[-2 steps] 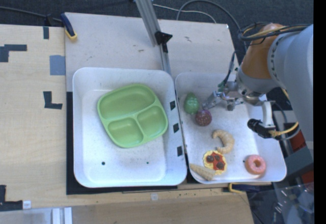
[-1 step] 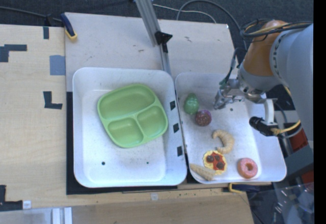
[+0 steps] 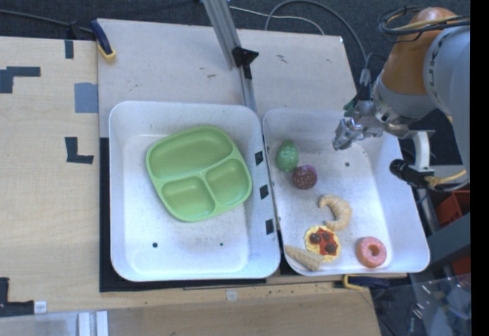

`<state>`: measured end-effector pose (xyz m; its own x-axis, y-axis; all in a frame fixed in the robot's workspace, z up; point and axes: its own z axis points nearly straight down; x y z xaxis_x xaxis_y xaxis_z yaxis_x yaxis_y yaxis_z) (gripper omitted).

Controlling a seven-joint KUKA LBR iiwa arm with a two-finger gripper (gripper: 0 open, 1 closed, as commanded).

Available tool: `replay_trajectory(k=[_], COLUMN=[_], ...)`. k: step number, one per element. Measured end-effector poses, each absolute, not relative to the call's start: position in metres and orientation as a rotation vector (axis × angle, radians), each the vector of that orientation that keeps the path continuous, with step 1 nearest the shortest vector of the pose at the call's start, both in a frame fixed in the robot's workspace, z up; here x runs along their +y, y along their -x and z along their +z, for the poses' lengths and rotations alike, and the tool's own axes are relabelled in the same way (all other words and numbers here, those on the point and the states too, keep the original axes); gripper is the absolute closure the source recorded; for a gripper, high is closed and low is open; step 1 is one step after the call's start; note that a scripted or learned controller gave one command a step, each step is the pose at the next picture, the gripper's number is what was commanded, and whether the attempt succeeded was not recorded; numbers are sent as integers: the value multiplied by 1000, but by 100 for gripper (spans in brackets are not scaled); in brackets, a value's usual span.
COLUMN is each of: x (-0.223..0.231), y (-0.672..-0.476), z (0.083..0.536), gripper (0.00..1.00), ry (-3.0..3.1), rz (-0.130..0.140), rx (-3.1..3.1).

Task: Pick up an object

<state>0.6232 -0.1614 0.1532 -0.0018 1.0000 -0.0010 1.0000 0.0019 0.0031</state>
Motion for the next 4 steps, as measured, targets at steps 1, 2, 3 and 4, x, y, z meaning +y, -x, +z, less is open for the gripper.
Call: replay_trajectory(k=[1, 2, 3, 4], x=[-168, -167, -111, -54], y=[-629, -630, -612, -612], z=[200, 254, 251, 241], gripper=[100, 100, 100, 100], ry=[-2216, -2215, -2216, -2216], rz=[3, 4, -1, -2], rx=[2221, 2221, 2229, 2230])
